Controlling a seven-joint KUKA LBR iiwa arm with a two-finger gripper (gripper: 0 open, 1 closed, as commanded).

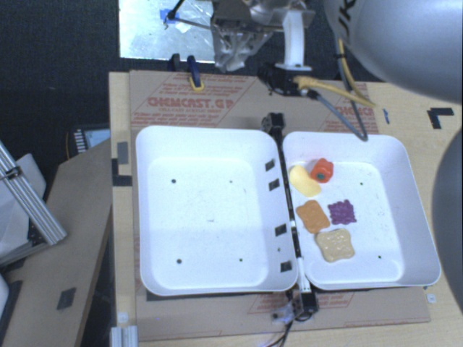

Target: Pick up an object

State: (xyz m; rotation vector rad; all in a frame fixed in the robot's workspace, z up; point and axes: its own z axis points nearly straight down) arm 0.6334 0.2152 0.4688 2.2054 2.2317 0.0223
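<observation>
The gripper [233,55] hangs at the top of the view, above the far edge of the bench [65,215] and beyond both bins; nothing is seen between its fingers, and I cannot tell if they are open or closed.

All five objects lie in the right bin [383,194], crowded in its left part. The banana [304,181] is close to the left wall, and the tomato [322,169] touches it on the right side. Below them, the orange piece [312,216] is also near this wall. The grapes [341,212] lie just beside the orange piece, on its right. The bread [336,245] is below these two, nearly touching the orange piece.

The right half of this bin is bare, so the grapes, tomato and bread have open room on their right side. The banana and orange piece have little room toward the wall. The left bin [202,208] has a bare floor.
</observation>
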